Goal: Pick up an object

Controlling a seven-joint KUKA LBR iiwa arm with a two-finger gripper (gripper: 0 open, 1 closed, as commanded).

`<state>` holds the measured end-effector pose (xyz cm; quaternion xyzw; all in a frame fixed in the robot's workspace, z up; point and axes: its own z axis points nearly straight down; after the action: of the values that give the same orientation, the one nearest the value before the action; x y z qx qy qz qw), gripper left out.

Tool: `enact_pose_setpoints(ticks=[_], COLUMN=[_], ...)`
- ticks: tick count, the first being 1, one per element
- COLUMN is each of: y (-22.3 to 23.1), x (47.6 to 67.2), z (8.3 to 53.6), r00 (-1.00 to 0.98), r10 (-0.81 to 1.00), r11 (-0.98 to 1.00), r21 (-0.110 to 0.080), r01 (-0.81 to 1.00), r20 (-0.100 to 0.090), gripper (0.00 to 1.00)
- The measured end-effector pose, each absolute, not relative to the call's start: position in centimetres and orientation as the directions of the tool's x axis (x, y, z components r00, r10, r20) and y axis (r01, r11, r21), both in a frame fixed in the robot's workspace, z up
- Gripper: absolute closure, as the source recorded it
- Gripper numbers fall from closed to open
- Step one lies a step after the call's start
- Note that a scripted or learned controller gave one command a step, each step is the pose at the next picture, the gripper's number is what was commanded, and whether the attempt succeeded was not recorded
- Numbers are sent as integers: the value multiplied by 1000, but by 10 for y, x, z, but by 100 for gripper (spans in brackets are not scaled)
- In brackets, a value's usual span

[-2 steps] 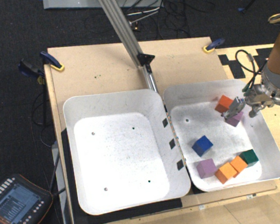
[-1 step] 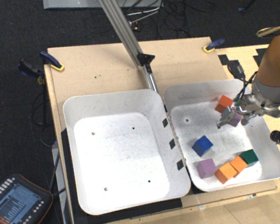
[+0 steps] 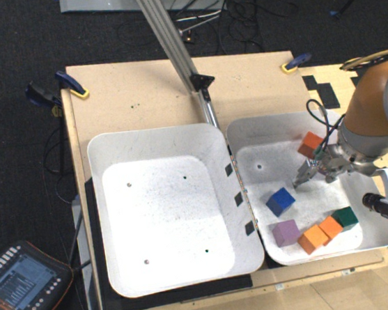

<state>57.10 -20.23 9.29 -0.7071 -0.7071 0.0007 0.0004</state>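
Nearest the camera, at the right bin's point(image 3: 261, 244) six o'clock edge, an orange block point(image 3: 313, 236) lies touching a green block point(image 3: 344, 219) at its two o'clock, with a purple block point(image 3: 285, 233) just beside at nine o'clock. A blue block point(image 3: 280, 201) sits at twelve o'clock from the purple one. Farther in, the gripper point(image 3: 305, 177) hangs over the bin floor; whether its jaws are open or closed cannot be told. Another orange block point(image 3: 311, 145) lies at its one o'clock. The left bin point(image 3: 103, 155) sits at nine o'clock.
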Motion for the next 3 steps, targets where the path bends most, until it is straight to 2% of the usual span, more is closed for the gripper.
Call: enact_pose_setpoints(ticks=[1, 3], y=[-203, -212], x=[572, 580], z=[106, 209], r00=[1, -3], r10=[1000, 1000], r11=[-1, 3], r21=[2, 7], r01=[1000, 1000], r20=[-1, -3], gripper=[100, 100])
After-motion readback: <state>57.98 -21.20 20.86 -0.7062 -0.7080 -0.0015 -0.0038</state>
